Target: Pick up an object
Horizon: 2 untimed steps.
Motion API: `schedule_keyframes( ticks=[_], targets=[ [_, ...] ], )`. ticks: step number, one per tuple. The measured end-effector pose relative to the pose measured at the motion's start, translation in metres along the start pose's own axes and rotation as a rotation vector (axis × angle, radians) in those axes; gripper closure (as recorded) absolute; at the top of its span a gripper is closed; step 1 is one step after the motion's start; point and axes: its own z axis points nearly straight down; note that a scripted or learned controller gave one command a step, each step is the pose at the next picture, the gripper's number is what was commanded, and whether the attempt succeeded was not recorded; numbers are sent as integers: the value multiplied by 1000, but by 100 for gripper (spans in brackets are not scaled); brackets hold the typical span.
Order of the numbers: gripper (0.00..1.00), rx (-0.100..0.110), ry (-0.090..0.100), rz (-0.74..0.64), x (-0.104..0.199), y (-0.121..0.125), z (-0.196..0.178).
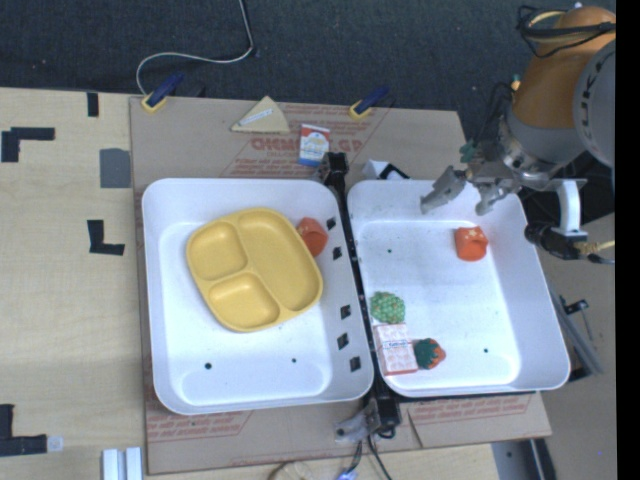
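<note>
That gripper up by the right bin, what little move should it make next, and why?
Probably a short move down and toward the orange object. The gripper hangs open above the right bin with nothing between its fingers, and that object lies loose just below it, apart from the others.

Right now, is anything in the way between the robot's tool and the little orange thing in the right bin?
Nothing visible is. The tool hangs open over the right bin's far edge, and the orange thing sits just below it with bare white floor between them.
</note>
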Motion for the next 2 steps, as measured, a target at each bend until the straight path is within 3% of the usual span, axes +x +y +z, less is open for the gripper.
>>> schedule_keyframes(
  ticks=[1, 2],
  targets=[
    [0, 2, -1, 2, -61, -27, 66],
    [0, -9, -5, -1, -75, 27, 130]
  ],
)
